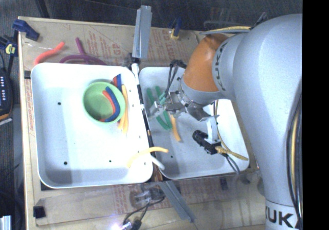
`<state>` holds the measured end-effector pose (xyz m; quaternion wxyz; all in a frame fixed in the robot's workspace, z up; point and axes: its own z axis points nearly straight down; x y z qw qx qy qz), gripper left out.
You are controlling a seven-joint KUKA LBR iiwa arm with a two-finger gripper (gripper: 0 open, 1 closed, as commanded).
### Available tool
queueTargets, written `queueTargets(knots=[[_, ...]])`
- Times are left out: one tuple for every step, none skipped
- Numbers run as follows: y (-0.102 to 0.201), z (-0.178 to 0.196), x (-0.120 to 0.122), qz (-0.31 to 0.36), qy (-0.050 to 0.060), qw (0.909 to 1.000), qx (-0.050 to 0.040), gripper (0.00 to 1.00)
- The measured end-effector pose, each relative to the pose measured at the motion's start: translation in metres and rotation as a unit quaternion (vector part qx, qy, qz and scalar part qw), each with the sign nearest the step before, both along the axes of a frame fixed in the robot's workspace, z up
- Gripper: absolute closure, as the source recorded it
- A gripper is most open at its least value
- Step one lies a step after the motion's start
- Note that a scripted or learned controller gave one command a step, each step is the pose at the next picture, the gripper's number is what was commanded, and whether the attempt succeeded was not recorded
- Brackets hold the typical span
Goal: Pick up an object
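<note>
left bin (56,136): a green bowl (97,103) sits near its right wall, with a red curved strip (109,99) and a blue one (117,81) draped across it and a yellow strip (124,108) just beside its right rim. a pale yellow strip (146,153) lies over the low right corner, bridging toward the right bin (190,164). in the right bin, green strips (156,101) lie crossed near the left wall, an orange-yellow strip (175,130) just below them. the gripper (163,104) hangs low over the green strips, arm coming in from the right; cannot tell from this slant whether it is released or clenched, and nothing shows as held. judgement: the green strips are the likely target. they look thin, light, bendy, likely smooth plastic or rubber; apt to slide or flop. best taken across the narrow width near mid-length, clear of where they overlap, else two may lift together or one slip out.
</note>
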<state>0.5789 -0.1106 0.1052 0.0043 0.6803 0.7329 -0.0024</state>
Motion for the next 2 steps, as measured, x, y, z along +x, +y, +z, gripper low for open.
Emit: queueTargets(knots=[[0.0004,0.0095,0.0001,0.002,0.001,1.0000,0.0001,1.00],[0.0004,0.0096,0.0002,0.002,0.001,1.0000,-0.0001,0.00]])
